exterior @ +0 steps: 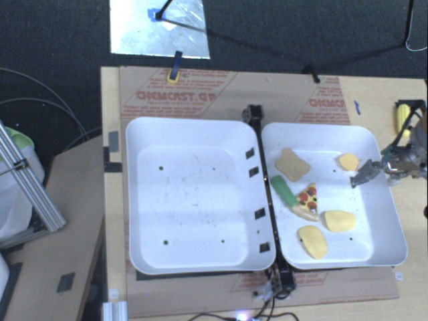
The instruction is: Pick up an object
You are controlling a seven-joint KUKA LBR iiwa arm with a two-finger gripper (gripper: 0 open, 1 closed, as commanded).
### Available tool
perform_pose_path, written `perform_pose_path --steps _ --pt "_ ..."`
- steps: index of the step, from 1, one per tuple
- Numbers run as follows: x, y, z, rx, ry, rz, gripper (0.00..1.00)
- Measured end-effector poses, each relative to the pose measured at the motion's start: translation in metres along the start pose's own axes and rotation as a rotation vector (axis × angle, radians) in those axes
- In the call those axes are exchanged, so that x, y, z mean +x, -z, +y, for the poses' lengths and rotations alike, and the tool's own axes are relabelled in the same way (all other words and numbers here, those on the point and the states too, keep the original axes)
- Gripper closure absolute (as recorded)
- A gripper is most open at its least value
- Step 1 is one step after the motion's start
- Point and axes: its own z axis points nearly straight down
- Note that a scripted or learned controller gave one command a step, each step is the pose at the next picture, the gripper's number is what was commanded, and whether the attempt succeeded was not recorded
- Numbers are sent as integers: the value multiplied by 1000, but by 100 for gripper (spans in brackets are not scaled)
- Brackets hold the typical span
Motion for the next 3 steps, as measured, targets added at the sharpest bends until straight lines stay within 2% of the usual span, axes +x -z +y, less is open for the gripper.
perform_pose_path --steps 1,2,3 --pt "58 -132 -40 9 1 5 0" --pt "54 -116 -36 -2 -1 0 100" --pt "122 53 -35 -19 10 1 100"
